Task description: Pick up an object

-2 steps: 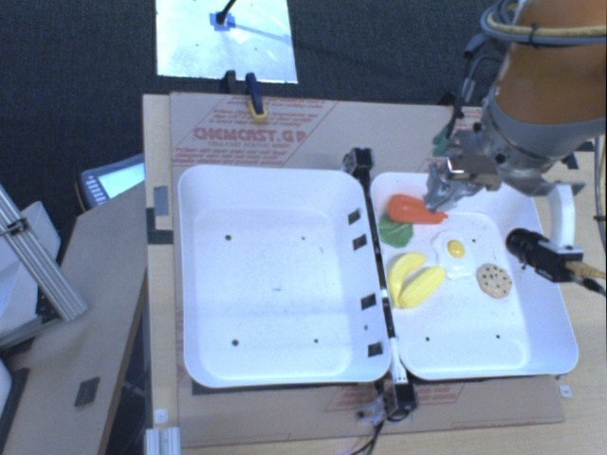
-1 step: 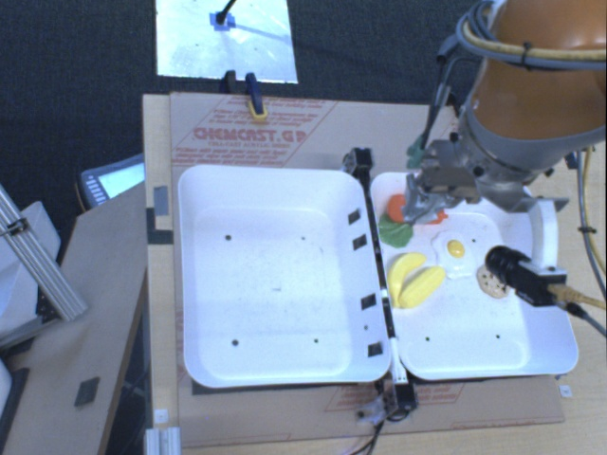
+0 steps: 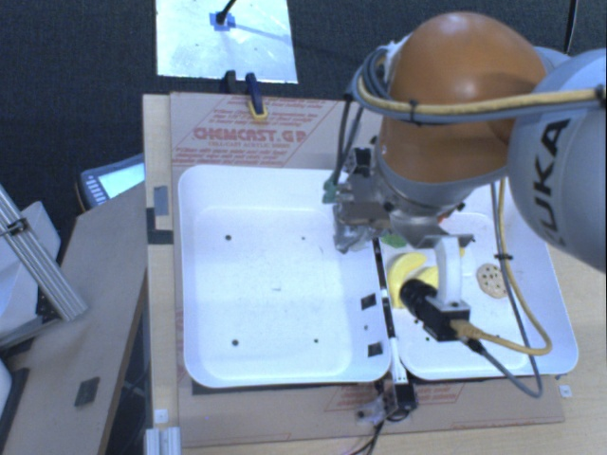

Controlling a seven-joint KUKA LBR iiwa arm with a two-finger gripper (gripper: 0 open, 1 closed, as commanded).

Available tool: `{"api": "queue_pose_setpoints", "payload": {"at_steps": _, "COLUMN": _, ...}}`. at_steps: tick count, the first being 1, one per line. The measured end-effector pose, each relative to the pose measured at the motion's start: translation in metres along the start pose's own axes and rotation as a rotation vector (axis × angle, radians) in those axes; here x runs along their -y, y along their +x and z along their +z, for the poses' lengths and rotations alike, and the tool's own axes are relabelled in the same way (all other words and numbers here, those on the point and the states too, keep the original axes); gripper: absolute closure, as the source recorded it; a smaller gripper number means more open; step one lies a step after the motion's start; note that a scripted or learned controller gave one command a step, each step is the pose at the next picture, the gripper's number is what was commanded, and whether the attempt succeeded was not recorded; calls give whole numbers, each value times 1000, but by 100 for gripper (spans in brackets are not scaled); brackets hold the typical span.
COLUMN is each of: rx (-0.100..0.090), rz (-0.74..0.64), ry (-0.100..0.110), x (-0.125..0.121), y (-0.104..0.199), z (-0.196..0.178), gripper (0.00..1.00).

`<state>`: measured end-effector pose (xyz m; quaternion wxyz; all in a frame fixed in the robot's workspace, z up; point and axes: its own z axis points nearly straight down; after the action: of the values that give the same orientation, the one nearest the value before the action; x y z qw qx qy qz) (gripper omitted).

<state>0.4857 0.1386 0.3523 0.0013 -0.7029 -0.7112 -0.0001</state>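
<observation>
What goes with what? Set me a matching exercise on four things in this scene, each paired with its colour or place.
Things:
1. band above the wrist
2. round cookie
3. left bin
4. clamp

Descriptions:
A. white, with small dark dots on its floor
B. orange
C. tan, lying in the right bin
D. yellow and black, at the far edge of the board

Pairs: 1-B, 2-C, 3-A, 4-D
</observation>
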Motion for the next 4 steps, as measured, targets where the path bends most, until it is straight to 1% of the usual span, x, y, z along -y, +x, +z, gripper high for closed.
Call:
{"api": "queue_pose_setpoints", "payload": {"at_steps": 1, "rx": -3, "rz": 2, "ry": -10, "x": -2, "y": 54, "z": -67, "gripper": 100}}
{"api": "queue_pose_setpoints", "payload": {"at_steps": 2, "rx": -1, "rz": 3, "ry": -6, "x": -2, "y": 50, "z": -75, "gripper": 100}}
{"api": "queue_pose_setpoints", "payload": {"at_steps": 3, "rx": -6, "rz": 4, "ry": -15, "x": -1, "y": 91, "z": -190, "gripper": 100}}
{"api": "queue_pose_setpoints", "payload": {"at_steps": 4, "rx": 1, "rz": 6, "ry": -3, "x": -1, "y": 89, "z": -183, "gripper": 0}}
